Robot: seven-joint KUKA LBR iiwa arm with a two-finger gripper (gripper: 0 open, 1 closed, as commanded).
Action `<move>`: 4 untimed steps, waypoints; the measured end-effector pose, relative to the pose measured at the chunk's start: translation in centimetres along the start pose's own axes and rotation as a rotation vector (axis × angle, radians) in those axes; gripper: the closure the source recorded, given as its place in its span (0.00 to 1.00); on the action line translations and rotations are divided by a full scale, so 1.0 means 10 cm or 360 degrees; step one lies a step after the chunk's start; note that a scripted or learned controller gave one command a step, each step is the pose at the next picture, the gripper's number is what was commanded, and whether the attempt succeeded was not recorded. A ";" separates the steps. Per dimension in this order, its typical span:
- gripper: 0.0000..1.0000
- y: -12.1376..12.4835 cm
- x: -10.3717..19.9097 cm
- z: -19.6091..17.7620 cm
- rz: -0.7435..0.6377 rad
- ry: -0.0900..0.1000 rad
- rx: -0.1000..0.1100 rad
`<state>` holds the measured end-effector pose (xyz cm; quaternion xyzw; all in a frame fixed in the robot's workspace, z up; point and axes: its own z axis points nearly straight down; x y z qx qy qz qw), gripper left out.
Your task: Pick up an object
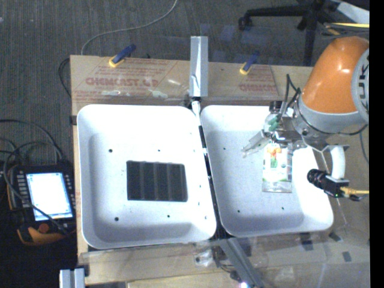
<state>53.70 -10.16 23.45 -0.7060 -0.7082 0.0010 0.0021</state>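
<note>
The grey arm [336, 95] enters from three o'clock, its rounded orange band bulging over the right bin's [240, 209] upper right corner. From there the wrist slants down toward nine o'clock, ending in the gripper [268, 138] above the bin's upper middle. One thin finger splays out toward eight o'clock, so the claw reads as spread apart, with nothing clamped between the tips.

Just at six o'clock of the gripper lies a clear plastic packet [277, 170], a glossy upright rectangle with white backing and orange and green print. Its top edge sits at the fingertips; whether they touch it cannot be told. It rests flat on the bin floor, right of the bin's centre.

Both bins are smooth, matt white, shallow, with rounded corners. The left bin [102, 131] carries a dark ribbed rectangular slab [156, 180] near its centre. A handheld pendant [45, 197] with a bright screen sits at nine o'clock, off the bench
</note>
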 end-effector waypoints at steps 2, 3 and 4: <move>0.00 0.65 -1.07 1.32 -0.0071 0.0007 -0.0012; 1.00 0.65 -1.05 1.25 -0.0074 0.0012 -0.0008; 1.00 1.04 -0.61 0.62 -0.0059 -0.0004 -0.0005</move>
